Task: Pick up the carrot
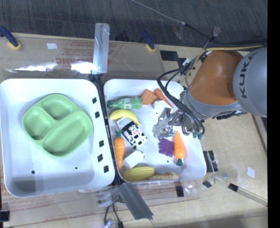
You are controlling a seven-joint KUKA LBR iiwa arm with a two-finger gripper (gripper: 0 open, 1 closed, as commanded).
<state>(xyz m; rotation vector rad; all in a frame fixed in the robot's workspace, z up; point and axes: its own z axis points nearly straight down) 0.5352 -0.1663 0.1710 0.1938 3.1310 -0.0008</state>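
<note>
Two carrots lie in the right bin (193,167). One orange carrot (178,145) with a green stem end lies lengthwise near the right wall, beside a purple bunch of grapes (166,147). A second carrot (119,149) lies along the bin's left wall. My gripper (163,124) hangs low over the middle of the right bin, just up and left of the right-hand carrot and above the grapes. Nothing is visibly held in it.
The right bin also holds a green bottle (125,103), a banana (123,116), a black-and-white cow-patterned block (135,134), a corn cob (139,173) and orange pieces (152,97) at the back. The left bin (7,127) carries a green divided plate (57,124).
</note>
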